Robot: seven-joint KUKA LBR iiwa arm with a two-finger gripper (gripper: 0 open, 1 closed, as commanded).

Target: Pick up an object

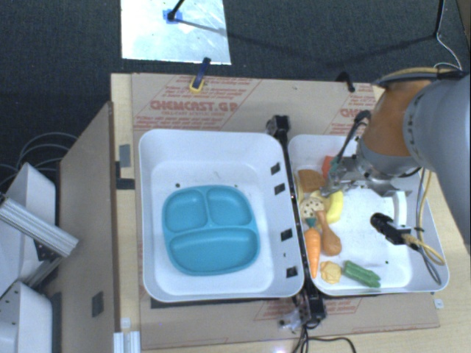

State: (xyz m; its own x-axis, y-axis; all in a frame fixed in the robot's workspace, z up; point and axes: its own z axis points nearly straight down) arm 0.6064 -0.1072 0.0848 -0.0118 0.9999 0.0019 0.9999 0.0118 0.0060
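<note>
resting on cardboard-topped bench [221,98], two white bins; gripper [335,184] over toy food, grip unclear.

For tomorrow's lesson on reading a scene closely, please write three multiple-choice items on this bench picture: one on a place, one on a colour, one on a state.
1. Where does the divided plate lie?
A. In the left bin
B. In the right bin
C. On the cardboard

2. What colour is that plate?
A. Red
B. Light blue
C. Yellow

3. How does the carrot stand in the right bin?
A. Hanging from the gripper
B. Upright on its tip
C. Lying flat on the bin floor

Answers:
1 A, the plate rests on the left bin's floor.
2 B, its surface is light blue.
3 C, the carrot lies by the bin's left wall, below the gripper.
</note>
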